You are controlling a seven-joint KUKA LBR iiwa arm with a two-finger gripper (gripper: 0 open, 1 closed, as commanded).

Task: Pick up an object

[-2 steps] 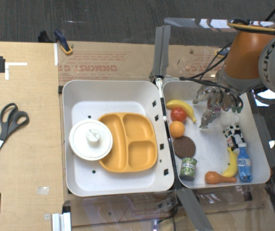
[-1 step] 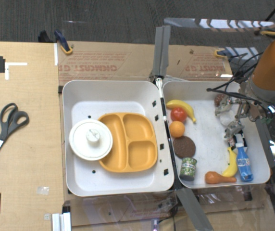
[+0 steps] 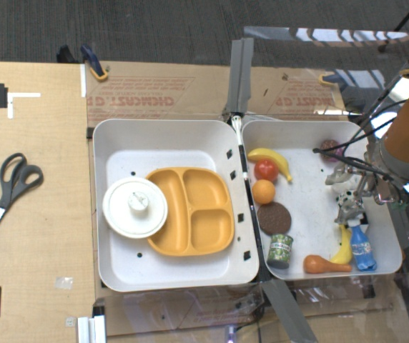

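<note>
We see pincer (image 3: 347, 204) low over right bin (image 3: 301, 259), near its right wall; we cannot tell its state. Just below pincer: yellow banana (image 3: 343, 249) and blue bottle (image 3: 362, 250), side by side. Orange gourd (image 3: 322, 264) lower left of pincer. Well left of pincer: second banana (image 3: 274, 160), tomato (image 3: 265, 169), orange (image 3: 263, 192), brown disc (image 3: 274, 219), green can (image 3: 279, 251). Farther left, left bin (image 3: 111, 263) with yellow tray (image 3: 197, 213) and white lid (image 3: 135, 206). Scissors (image 3: 8, 188) on desk (image 3: 33, 263), far left.

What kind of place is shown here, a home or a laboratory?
Probably a robot laboratory workbench: two white bins sit on cardboard, toy food like a banana fills one, and the arm's hand hangs above it.
</note>
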